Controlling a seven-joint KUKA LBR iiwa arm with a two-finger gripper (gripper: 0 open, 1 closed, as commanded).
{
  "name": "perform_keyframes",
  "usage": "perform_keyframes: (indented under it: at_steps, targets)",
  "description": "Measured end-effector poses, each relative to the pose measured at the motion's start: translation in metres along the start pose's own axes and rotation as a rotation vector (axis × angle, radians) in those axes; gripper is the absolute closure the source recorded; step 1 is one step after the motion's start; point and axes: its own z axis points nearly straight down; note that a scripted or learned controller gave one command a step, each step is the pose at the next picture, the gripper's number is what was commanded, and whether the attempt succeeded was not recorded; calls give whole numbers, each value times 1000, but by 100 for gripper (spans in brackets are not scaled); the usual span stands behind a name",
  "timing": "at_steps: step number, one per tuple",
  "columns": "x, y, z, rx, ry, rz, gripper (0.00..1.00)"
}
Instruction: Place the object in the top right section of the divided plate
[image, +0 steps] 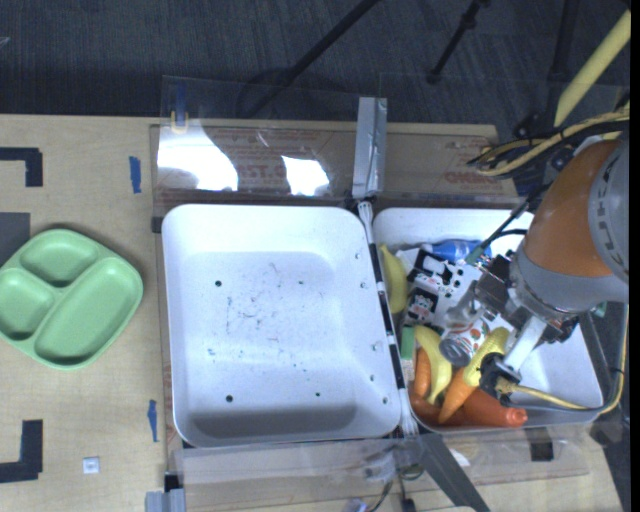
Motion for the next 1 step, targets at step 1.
perform_keyframes:
  at_steps: [1]
  targets:
    - [0,0,-6,6,-6,-2,100]
